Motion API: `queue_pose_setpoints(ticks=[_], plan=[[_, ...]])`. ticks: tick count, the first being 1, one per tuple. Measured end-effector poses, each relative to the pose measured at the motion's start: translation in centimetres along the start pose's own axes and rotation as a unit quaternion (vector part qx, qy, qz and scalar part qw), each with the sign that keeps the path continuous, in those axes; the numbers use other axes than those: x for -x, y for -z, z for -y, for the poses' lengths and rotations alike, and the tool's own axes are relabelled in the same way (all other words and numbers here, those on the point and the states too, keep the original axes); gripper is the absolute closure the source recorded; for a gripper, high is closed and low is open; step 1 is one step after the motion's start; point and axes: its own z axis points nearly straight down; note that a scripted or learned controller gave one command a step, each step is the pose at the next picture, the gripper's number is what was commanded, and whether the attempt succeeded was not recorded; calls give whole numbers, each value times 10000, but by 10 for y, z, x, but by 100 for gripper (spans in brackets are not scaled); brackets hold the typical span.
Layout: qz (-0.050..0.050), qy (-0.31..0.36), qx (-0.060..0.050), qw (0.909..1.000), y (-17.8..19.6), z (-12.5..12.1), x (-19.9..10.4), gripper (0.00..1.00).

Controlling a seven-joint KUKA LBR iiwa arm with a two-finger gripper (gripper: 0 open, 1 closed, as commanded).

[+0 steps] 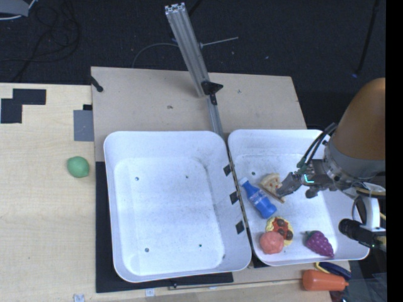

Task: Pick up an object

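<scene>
In the right bin (pixel 315 145), the gripper (pixel 288 187) hovers open beside the tan toy (pixel 271 182), mid-approach, and next needs lowering around it before closing.

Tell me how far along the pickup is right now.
Done: the gripper has reached into the right bin, low beside the tan toy and blue bottle. In hand: nothing visibly between its fingers. Left: grasping and lifting one; the red fruit and purple grapes lie untouched.
</scene>
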Motion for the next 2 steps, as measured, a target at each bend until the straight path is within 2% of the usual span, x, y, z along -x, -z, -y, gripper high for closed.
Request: queue_pose_setpoints(ticks=[1, 2], plan=[[0, 0, 0, 10000, 0, 0, 0, 0], [-3, -2, -24, 10000, -62, 1, 4, 0]])
